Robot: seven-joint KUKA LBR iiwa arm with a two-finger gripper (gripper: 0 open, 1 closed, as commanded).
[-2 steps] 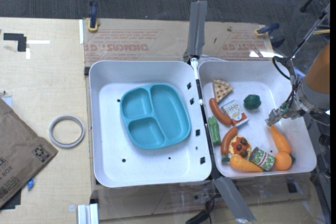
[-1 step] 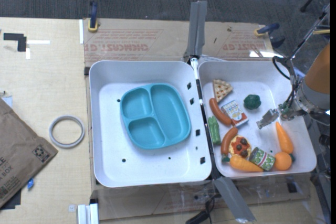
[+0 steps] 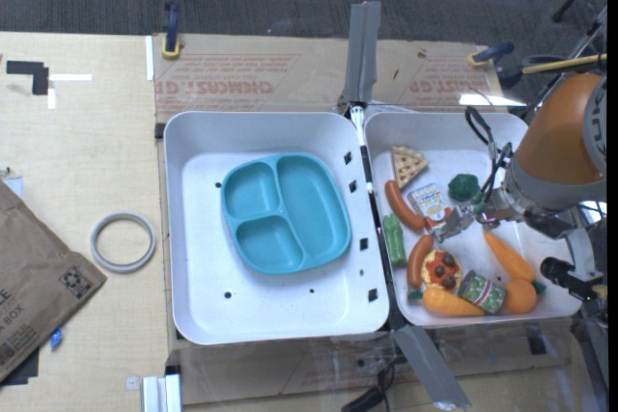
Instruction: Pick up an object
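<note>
Orange-banded arm (image 3: 565, 135) — gripper (image 3: 463, 219) low over right bin (image 3: 381, 135).

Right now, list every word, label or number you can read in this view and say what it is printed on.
"BOX": on the brown cardboard box at the bench's left edge; the print above it is cut off.
Red lettering on the cardboard sheet behind the bins: mirrored and blurred, not readable.
Label on the small white packet in the right bin: too small to read.
Label on the green packet: too small to read.
</note>
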